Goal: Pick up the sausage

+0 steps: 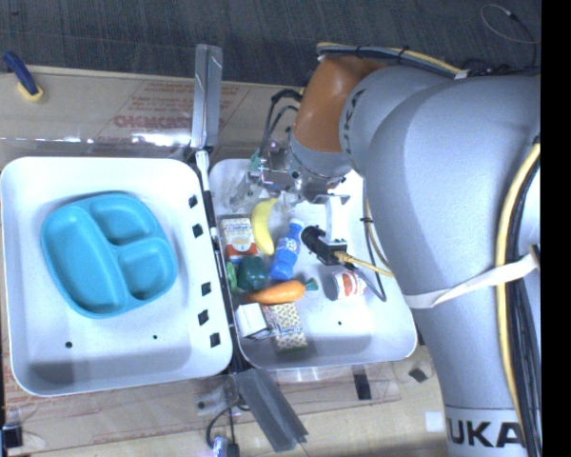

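Hand [276, 174] is spotted at the top end of the right bin [390, 336], under the big grey arm [438, 179], and whether anything is gripped cannot be told. The left bin [29, 350] is taken up by a blue divided plate [109, 252]. Carrot [278, 293], banana [264, 227] and blue bottle [286, 252] are seen crowded just below the hand. A small reddish piece, possibly the sausage [350, 284], is seen right of the carrot, apart from the hand.

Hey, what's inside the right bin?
A banana, blue bottle, carrot and green item show. The arm covers the right bin along its right side, hiding anything there.
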